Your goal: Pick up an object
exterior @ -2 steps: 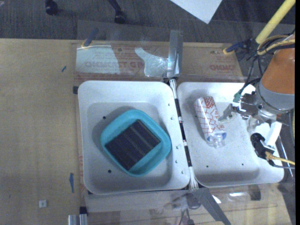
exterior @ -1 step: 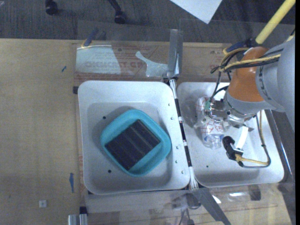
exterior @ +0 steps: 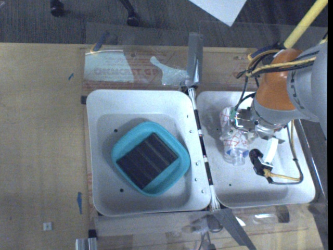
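One table [exterior: 41,139] carries two white bins side by side. The left bin [exterior: 99,108] holds a teal tub [exterior: 179,163] with a dark ridged slab [exterior: 146,160] lying inside it. The right bin [exterior: 234,186] holds a clear plastic cup [exterior: 233,139] with coloured markings, lying near that bin's left wall. The cup is judged the likely target, being just beside the gripper [exterior: 248,126].

Risks noted:
- The cup looks thin and light. A closing grip may crush it, or squeeze it out sideways.
- A grip set off-centre may push the cup against the bin wall rather than capture it.
- The cup's clear body makes its edges hard to judge, so the gripper may close on nothing.
- The teal tub and slab lie well apart from the gripper. No disturbance to them is expected.

Pose: the arm [exterior: 307,87] reaches in from the right, above the right bin, its orange band [exterior: 273,92] over the bin's upper right part. The wrist points down and to the left, toward the cup. Contact between gripper and cup cannot be confirmed. Whether the gripper is spread or pressed together cannot be told from this view
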`<action>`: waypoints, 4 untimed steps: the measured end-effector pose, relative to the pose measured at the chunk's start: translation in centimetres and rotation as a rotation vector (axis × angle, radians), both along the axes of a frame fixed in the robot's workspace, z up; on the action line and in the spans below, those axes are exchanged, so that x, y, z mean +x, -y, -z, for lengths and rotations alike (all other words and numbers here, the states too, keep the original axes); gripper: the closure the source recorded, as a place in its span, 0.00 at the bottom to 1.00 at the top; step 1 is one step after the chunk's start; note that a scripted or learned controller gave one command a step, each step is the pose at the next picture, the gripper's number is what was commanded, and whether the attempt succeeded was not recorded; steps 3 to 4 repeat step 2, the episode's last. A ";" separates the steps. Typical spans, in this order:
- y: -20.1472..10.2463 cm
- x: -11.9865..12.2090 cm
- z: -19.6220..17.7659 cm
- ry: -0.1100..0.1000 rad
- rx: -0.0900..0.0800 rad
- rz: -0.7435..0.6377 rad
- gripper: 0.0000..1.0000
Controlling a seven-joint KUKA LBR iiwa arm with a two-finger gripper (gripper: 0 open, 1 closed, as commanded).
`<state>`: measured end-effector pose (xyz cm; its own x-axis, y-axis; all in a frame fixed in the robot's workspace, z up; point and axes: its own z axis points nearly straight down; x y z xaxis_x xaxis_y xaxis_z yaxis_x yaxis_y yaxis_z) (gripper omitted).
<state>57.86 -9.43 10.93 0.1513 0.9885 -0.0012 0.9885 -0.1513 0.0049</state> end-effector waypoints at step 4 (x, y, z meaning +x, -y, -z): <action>-1.8 3.8 -7.5 -0.006 0.001 -0.043 1.00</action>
